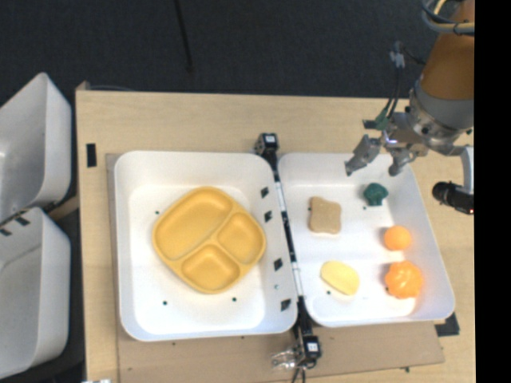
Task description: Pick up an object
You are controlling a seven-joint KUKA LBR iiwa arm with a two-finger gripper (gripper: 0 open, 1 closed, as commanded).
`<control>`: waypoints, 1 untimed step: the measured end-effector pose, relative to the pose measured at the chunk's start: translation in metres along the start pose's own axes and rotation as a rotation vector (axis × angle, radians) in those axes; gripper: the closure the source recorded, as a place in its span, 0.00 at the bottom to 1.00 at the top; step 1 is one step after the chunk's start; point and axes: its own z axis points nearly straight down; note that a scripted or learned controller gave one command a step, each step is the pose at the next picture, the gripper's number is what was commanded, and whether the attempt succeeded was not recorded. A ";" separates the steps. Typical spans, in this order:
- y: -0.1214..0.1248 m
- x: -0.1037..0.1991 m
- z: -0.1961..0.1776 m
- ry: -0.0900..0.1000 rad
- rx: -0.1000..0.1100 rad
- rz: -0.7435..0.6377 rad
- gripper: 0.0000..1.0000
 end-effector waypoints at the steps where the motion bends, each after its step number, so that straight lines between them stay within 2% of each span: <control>1: 0.002 0.000 -0.007 -0.001 -0.011 -0.002 0.00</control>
